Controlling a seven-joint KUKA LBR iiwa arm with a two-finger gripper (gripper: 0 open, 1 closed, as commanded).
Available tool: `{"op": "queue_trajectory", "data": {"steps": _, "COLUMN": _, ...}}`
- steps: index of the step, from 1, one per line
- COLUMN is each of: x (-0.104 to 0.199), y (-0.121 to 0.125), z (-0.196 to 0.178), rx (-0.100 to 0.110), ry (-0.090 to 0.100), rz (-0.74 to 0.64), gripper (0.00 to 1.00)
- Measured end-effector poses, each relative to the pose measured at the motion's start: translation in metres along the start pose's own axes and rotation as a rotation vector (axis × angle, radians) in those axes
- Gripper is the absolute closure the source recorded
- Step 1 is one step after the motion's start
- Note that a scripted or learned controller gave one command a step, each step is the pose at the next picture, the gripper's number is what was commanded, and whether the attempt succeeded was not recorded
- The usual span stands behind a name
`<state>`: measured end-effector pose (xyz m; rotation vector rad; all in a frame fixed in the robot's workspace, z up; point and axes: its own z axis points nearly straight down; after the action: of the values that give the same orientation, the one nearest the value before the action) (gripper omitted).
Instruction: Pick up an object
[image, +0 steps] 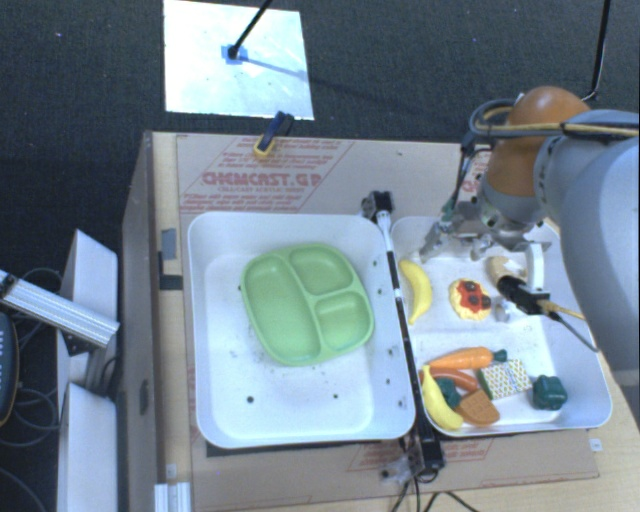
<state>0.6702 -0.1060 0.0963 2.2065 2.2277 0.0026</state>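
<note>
The right bin (590, 395) is crowded near its front edge; the gripper (462, 232) hovers at its far edge, whether wide or narrow I cannot tell, banana (417, 289) close by

Dark carpet floor (80, 80), pale shiny sheet (238, 60), cardboard-covered bench (270, 170)

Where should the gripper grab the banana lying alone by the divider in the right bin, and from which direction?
Probably across the middle of the banana, coming straight down from above. It lies flat, running along the right bin wall beside the divider, with bare floor on its right side. Fingers closing across its narrow width should fit, though the wall side looks tight.
</note>
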Motion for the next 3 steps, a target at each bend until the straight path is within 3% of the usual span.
{"op": "queue_trajectory", "data": {"steps": 1, "x": -0.005, "y": -0.001, "z": 0.011, "rx": 0.003, "ry": 0.001, "rz": 0.006, "gripper": 0.0}}
{"op": "queue_trajectory", "data": {"steps": 2, "x": -0.006, "y": 0.0, "z": 0.0, "rx": 0.0, "ry": -0.001, "rz": 0.002, "gripper": 1.0}}
{"op": "queue_trajectory", "data": {"steps": 3, "x": -0.006, "y": 0.0, "z": 0.0, "rx": 0.0, "ry": -0.001, "rz": 0.001, "gripper": 0.0}}
